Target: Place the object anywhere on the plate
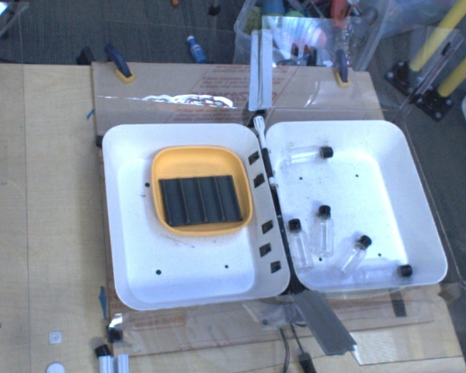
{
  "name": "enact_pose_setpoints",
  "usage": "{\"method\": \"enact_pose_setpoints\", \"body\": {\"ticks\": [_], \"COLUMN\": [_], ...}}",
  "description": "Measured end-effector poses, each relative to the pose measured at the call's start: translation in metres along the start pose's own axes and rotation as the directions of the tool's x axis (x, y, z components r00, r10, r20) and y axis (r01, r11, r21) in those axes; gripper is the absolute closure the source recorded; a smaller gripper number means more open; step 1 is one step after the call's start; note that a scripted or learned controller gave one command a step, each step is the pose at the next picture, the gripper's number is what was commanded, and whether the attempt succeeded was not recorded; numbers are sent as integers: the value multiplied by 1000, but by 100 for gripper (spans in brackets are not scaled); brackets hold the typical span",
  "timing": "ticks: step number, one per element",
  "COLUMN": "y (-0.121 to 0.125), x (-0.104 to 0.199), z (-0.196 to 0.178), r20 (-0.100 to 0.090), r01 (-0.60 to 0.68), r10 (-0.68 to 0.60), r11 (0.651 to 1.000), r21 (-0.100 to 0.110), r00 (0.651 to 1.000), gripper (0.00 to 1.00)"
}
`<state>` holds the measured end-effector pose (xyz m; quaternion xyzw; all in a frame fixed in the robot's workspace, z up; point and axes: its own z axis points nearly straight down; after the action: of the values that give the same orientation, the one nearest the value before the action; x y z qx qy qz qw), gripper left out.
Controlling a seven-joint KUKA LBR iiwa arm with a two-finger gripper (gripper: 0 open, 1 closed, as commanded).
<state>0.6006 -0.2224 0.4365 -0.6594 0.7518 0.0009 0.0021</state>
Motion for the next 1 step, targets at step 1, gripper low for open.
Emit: {"method": "enact_pose_setpoints", "body": {"ticks": [1], "y": [14], "x": [2], "z": [0], "r20": [1], "r01": [276], "r10": [-276], "r11": [961], "r21": [-2], "r00": [961], "gripper": [100]}}
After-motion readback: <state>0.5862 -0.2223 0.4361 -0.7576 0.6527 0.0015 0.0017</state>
